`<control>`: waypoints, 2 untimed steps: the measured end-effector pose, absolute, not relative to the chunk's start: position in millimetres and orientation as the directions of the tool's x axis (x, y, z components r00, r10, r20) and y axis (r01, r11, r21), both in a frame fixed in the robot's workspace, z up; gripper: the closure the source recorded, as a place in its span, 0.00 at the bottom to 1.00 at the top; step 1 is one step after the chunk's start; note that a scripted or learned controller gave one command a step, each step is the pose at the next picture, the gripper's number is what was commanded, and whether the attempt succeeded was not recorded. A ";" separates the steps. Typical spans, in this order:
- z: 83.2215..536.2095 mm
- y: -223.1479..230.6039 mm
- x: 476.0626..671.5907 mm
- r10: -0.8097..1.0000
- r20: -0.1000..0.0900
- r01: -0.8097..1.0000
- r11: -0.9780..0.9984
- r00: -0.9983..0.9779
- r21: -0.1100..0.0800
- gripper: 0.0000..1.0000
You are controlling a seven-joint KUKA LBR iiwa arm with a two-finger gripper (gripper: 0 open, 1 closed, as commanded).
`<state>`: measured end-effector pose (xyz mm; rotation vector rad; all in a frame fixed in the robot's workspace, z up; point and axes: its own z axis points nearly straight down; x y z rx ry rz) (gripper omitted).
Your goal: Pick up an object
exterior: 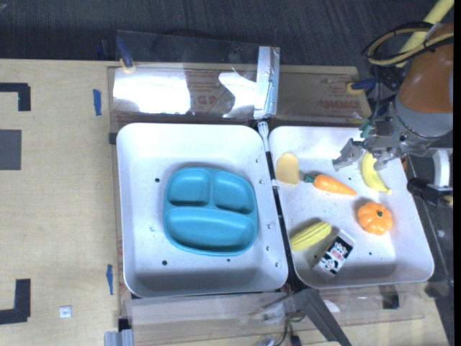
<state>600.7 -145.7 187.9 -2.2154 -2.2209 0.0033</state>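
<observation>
The tool (pixel 367 152) hangs low over the right bin's (pixel 414 262) back part, beside a banana (pixel 374 174); whether it is wide or narrow I cannot tell. Near it lie a carrot (pixel 333 184), a small pumpkin (pixel 375 218), a corn cob (pixel 310 234) and a yellow piece (pixel 287 169). The left bin (pixel 137 157) holds a blue tray (pixel 211 209).

Wooden bench (pixel 50 215), two white bins (pixel 137 193) side by side
</observation>
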 end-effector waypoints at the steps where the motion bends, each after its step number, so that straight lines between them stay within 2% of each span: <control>1: 103.4 -116.1 586.7 0.994 -0.006 0.994 0.113 -0.113 0.010 0.00; 2: 112.6 -118.0 588.2 0.994 -0.008 0.994 0.110 -0.110 0.013 1.00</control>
